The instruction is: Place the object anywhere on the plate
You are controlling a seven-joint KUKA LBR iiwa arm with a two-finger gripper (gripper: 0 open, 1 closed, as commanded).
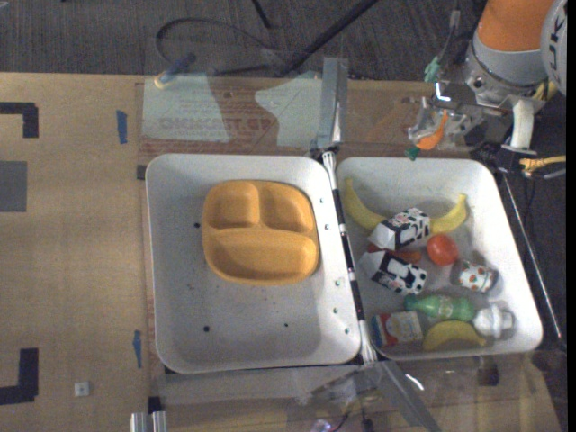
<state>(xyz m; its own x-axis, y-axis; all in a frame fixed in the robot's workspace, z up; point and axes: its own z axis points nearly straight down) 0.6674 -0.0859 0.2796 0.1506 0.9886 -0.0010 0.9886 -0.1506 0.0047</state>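
A yellow-orange plate point(261, 257) with three compartments lies in the left bin point(180, 331), toward its back half. My gripper point(430, 131) hangs above the back edge of the right bin point(517, 268), well to the right of the plate. A small orange toy carrot point(435, 139) with a green end shows between its pale fingers, so the gripper is shut on it. The carrot is lifted off the bin floor.
The right bin holds two curved bananas point(358, 212), two cow-print cartons point(402, 229), a red ball point(441, 249), a strawberry-print can point(473, 277), a green bottle point(441, 308) and more. A metal divider point(329, 115) runs between the bins at the back.
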